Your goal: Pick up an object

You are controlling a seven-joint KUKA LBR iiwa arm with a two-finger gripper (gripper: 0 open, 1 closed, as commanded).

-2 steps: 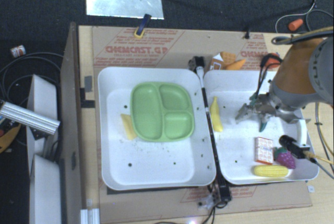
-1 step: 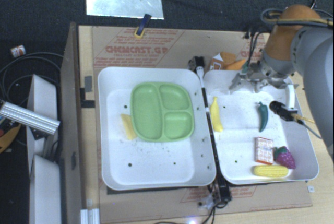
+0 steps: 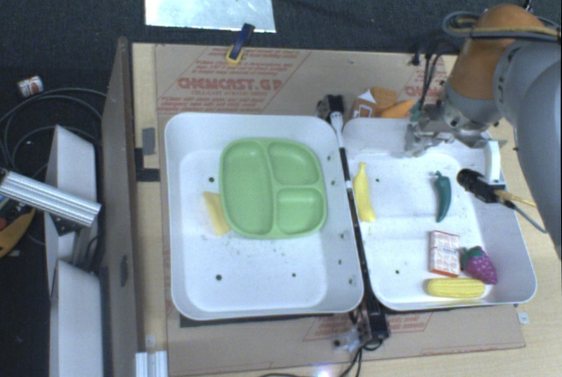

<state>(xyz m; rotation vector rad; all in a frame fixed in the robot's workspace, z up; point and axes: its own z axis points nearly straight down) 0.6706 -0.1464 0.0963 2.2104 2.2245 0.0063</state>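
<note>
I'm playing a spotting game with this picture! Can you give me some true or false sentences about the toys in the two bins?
1. The green plate sits in the left bin. True.
2. The banana lies in the middle of the green plate. False: it lies in the right bin, along its left wall.
3. The green pepper is in the right bin. True.
4. The purple grapes are in the left bin. False: they are in the right bin, next to the small red box.
5. The corn lies near the front edge of the right bin. True.
</note>
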